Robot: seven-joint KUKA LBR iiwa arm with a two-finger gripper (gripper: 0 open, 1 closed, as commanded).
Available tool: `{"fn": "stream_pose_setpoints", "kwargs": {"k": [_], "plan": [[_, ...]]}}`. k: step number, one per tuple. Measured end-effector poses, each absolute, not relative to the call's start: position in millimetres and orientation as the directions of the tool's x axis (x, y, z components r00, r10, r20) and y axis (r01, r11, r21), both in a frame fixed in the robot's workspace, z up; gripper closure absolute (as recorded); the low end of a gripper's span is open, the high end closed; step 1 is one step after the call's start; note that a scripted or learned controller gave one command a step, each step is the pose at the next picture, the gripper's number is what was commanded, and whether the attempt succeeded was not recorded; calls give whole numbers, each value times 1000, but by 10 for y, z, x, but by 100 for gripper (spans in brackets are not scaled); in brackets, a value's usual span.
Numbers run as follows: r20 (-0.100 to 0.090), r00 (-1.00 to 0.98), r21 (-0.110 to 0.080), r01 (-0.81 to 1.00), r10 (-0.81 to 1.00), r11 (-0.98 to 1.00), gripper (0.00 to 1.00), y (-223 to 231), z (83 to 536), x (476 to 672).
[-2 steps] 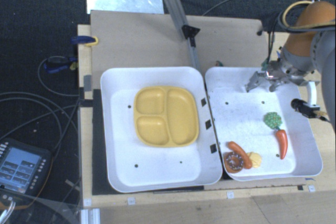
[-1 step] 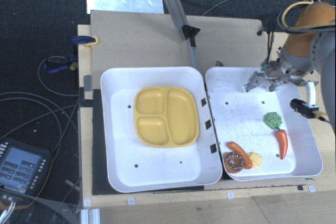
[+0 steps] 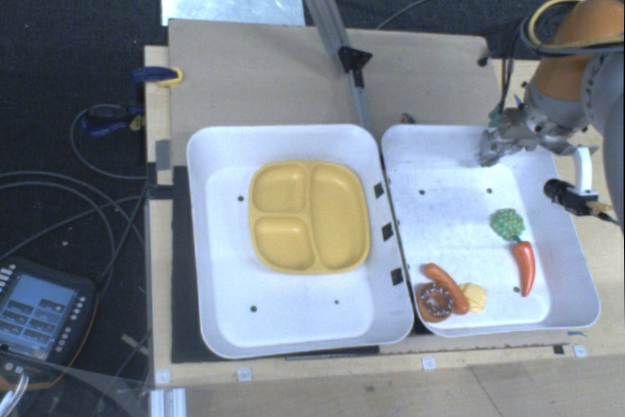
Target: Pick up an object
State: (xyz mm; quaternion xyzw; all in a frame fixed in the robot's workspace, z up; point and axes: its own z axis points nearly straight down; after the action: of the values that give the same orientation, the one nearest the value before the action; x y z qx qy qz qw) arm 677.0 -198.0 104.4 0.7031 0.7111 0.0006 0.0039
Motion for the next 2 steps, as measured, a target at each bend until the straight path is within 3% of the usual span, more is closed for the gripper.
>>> {"fn": "stream_pose_setpoints", "kwargs": {"k": [2], "plan": [[-2,-8,9,1000,1000,8,100,-1957,2227,6841]]}}
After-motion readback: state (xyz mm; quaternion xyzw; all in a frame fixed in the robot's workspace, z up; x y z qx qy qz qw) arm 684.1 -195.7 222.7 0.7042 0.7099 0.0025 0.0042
